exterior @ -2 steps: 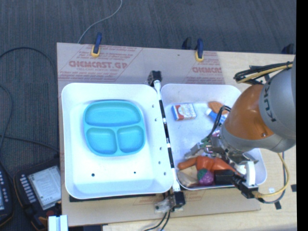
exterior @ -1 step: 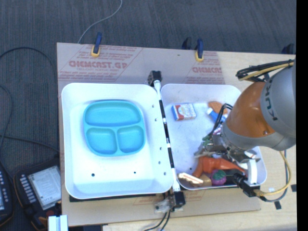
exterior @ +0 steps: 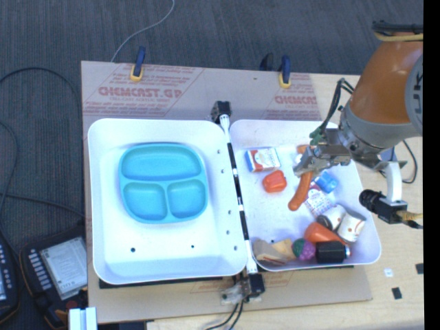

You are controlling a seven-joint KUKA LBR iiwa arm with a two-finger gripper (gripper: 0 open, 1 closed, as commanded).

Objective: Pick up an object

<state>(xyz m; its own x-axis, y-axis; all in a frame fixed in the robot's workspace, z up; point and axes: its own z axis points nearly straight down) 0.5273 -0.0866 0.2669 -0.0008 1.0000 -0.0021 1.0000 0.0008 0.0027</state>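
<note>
Claw [exterior: 311,165] hangs over right bin [exterior: 242,184] by orange carrot [exterior: 300,192], can't tell if apart/together; risk: clutter w/ bottle [exterior: 319,201] crowding it, so grab may slip or snag a neighbor.

Even, bright overhead light gives soft shadows, mild glare on the white bins [exterior: 103,205], and slight overall blur throughout.
</note>
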